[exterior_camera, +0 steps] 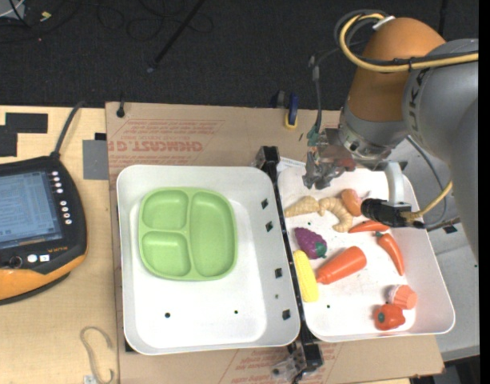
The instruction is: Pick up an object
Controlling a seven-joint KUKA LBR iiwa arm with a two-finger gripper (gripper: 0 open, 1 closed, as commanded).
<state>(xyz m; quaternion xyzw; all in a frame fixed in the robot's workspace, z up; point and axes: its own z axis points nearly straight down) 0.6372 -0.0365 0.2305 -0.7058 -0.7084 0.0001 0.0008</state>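
1. The gripper [318,176] hangs over the upper left of the right bin [431,282]; whether it is apart or together, I cannot tell.
2. A beige ginger root [318,207] lies just below it.
3. A green divided plate [187,234] sits in the left bin [133,310].

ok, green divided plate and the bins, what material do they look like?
Green plate: likely molded plastic, matte to satin, judging by its uniform color and soft rounded compartment ridges. Left bin and right bin: probably white plastic, smooth with a slight sheen and rounded rims. None of this is certain from looks alone.
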